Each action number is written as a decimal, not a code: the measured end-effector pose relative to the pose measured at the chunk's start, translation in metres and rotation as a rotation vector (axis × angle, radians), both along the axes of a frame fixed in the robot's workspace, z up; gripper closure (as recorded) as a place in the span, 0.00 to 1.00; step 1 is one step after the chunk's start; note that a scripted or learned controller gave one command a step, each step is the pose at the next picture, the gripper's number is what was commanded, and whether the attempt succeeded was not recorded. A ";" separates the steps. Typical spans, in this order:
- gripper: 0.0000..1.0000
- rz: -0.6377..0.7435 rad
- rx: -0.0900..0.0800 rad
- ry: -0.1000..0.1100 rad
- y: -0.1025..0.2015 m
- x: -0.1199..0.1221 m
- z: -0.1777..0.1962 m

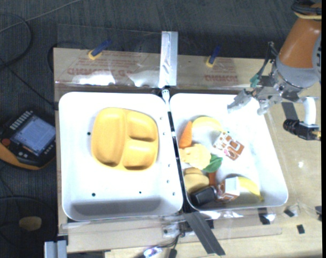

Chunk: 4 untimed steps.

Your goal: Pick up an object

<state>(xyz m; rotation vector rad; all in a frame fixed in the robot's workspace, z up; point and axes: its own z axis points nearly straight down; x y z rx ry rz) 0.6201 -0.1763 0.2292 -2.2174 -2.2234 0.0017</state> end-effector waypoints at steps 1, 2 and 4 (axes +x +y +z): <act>0.00 0.012 0.000 -0.001 0.016 -0.015 -0.136; 1.00 0.012 0.001 0.000 0.016 -0.015 -0.127; 1.00 0.295 -0.010 -0.013 0.050 0.025 -0.138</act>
